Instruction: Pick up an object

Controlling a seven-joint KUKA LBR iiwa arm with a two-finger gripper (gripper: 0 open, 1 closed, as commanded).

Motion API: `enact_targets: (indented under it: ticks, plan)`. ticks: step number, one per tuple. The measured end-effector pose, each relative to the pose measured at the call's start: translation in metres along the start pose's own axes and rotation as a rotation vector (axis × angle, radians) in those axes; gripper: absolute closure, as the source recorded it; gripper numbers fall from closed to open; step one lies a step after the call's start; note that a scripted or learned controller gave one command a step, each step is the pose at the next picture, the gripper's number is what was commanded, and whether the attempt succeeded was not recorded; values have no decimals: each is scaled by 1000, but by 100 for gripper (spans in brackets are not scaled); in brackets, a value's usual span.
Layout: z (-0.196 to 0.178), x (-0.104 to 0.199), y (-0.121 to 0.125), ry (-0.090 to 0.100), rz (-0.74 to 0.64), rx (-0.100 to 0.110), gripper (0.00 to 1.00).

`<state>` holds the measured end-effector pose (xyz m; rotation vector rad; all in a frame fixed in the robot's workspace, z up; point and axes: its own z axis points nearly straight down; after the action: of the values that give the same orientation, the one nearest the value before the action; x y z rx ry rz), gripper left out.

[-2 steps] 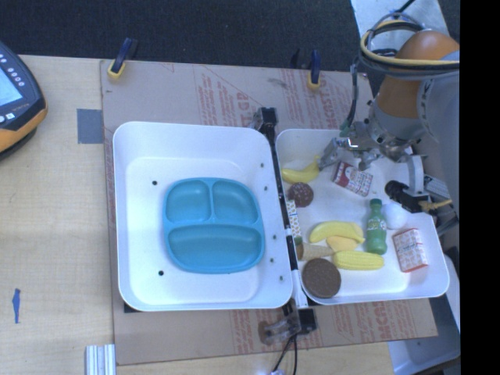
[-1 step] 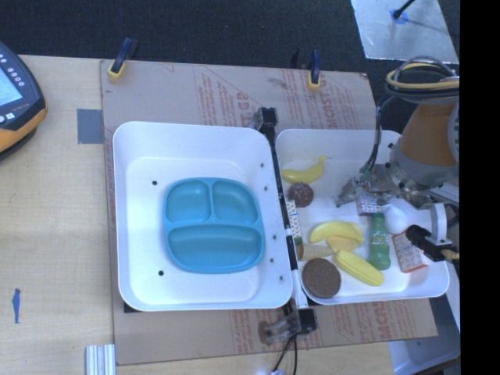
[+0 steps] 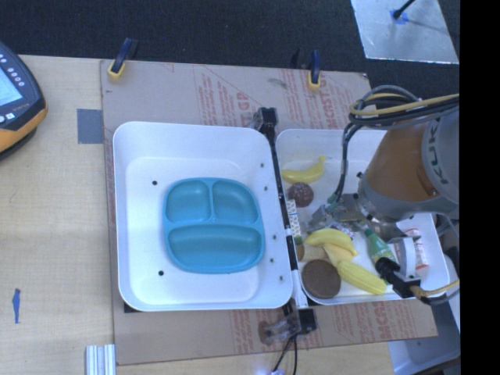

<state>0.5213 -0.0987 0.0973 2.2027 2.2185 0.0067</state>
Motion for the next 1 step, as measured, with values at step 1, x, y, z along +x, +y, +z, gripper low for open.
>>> enact_targets:
  ticks: [1]
  plan:
    - [2,2,45,4,3,9,0]
